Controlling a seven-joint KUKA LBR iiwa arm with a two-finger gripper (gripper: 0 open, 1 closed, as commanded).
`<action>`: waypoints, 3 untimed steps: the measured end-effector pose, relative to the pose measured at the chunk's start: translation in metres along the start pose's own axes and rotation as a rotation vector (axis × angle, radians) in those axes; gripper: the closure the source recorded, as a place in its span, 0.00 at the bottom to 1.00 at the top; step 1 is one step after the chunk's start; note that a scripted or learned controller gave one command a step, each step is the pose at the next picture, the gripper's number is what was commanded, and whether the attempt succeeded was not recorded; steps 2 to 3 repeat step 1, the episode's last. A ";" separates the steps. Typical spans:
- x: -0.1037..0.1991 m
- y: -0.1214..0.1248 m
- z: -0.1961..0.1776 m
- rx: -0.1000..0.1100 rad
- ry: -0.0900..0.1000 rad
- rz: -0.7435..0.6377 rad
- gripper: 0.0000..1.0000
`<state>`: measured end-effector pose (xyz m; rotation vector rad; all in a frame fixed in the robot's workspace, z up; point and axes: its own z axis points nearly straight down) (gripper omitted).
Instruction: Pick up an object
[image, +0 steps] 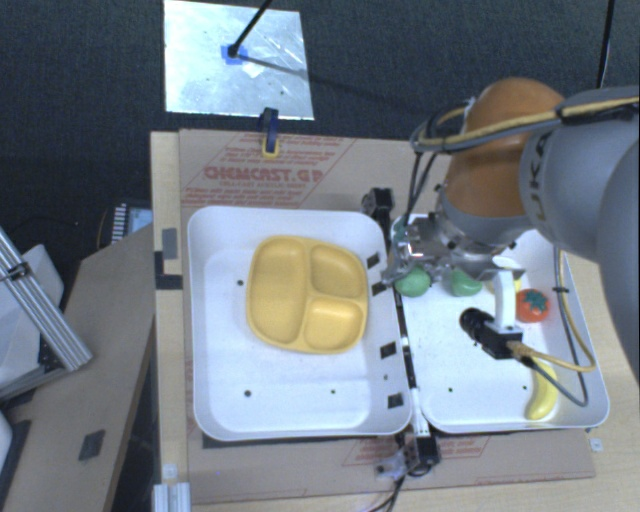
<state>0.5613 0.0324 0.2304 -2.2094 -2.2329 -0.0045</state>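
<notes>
Camera view: gripper low over right bin, beside green objects; finger state can't tell.

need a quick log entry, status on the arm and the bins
Gripper low over right bin, near green pieces. Nothing seen held. Banana near corner. Yellow tray in left bin.

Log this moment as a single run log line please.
arm: over right bin | gripper: low by green objects | grasp: unconfirmed | left bin: yellow divided plate | banana: right bin front
</notes>
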 end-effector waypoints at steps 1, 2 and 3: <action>0.047 0.006 0.010 0.000 -0.001 0.002 1.00; 0.047 0.006 0.010 0.000 -0.001 0.002 1.00; 0.047 0.006 0.010 0.000 -0.001 0.002 1.00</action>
